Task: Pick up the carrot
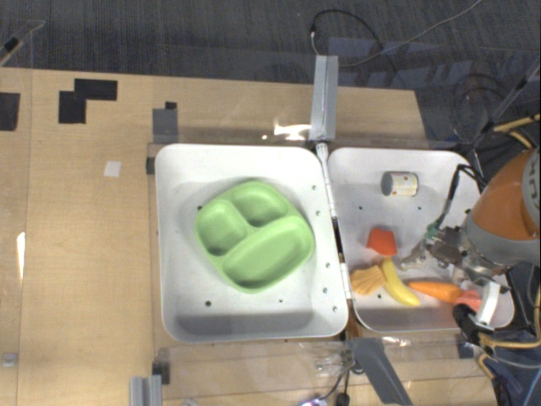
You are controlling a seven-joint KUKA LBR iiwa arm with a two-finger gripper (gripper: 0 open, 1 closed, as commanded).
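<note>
hand (435,256): can't tell its opening or any hold | carrot (435,292): flat in the right bin (439,163), just below the hand, beside the banana (397,286) | you're low here to close on it

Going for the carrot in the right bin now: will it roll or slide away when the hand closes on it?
The carrot looks smooth and tapered, so it may slip toward its thin end. Being round and lying flat, it could roll if nudged sideways. The banana lies at its left tip, which might block it or get dragged along.
</note>
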